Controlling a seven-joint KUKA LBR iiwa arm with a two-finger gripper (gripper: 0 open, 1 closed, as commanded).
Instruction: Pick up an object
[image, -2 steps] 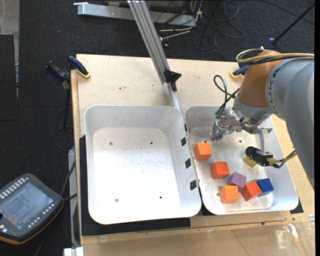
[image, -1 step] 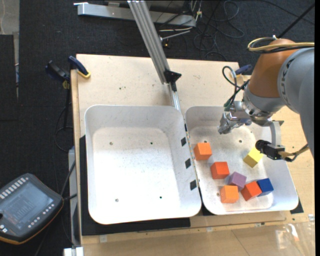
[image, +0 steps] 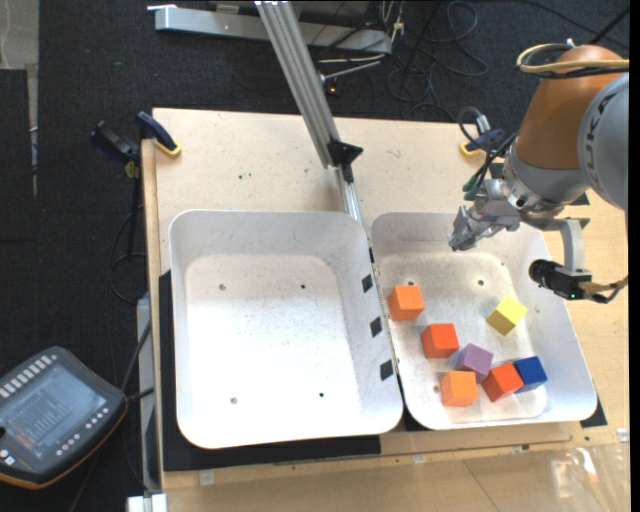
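Metallic end effector (image: 466, 238), grip state unclear, hovers at the upper part of the smooth white right bin (image: 570, 385); matte cubes (image: 440, 340) cluster lower right.

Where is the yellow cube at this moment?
The yellow cube lies in the right bin, toward its right side, apart from the others; the purple cube is nearest.

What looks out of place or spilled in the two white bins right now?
Nothing stands out. The six small blocks, from the orange cube to the blue cube, all lie inside the right white bin, none over its rim. The gripper hangs above that bin's far end, apart from the blocks.
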